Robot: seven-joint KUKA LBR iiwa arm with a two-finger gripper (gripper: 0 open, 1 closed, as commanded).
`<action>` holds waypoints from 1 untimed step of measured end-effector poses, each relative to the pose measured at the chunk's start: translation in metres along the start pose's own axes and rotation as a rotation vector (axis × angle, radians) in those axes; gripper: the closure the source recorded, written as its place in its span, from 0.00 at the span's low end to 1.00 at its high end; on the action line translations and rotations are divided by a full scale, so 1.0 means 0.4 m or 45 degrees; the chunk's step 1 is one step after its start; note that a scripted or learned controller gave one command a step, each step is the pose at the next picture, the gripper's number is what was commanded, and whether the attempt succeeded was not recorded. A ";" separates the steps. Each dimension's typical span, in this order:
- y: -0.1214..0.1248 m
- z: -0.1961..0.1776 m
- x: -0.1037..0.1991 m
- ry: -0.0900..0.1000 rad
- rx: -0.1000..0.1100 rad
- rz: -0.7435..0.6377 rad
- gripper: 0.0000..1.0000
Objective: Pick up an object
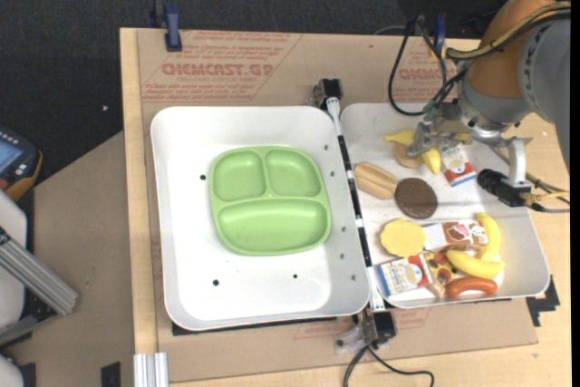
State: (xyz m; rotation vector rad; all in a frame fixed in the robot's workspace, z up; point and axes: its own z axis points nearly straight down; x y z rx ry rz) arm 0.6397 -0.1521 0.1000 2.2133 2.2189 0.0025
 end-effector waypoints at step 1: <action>-0.112 -0.229 0.195 0.010 0.001 -0.006 1.00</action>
